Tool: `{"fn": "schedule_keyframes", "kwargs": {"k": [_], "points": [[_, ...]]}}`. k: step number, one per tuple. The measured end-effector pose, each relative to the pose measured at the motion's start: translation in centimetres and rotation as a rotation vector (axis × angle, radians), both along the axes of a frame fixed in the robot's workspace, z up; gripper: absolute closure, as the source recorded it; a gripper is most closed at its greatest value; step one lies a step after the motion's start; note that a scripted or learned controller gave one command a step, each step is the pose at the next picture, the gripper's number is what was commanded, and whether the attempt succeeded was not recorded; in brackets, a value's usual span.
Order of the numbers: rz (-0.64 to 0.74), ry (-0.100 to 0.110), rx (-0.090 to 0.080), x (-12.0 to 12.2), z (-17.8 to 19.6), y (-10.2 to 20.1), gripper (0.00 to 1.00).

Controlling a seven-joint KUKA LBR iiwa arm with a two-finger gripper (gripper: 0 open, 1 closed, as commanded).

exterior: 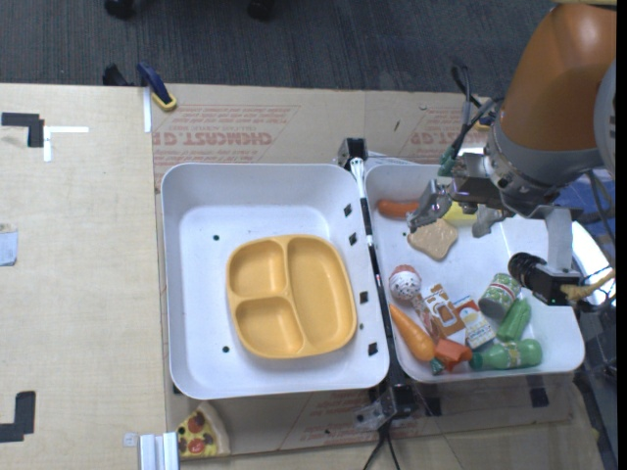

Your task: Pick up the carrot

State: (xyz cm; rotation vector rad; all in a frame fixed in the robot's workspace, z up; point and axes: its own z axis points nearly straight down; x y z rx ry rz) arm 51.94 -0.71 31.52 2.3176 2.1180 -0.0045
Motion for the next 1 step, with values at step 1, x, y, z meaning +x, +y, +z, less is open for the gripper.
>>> {"fn": "schedule_keyframes", "kwargs": {"k": [1], "points": [[-0.439,0.002,-0.001,1.71,-5.83,5.62,0.00]]}}
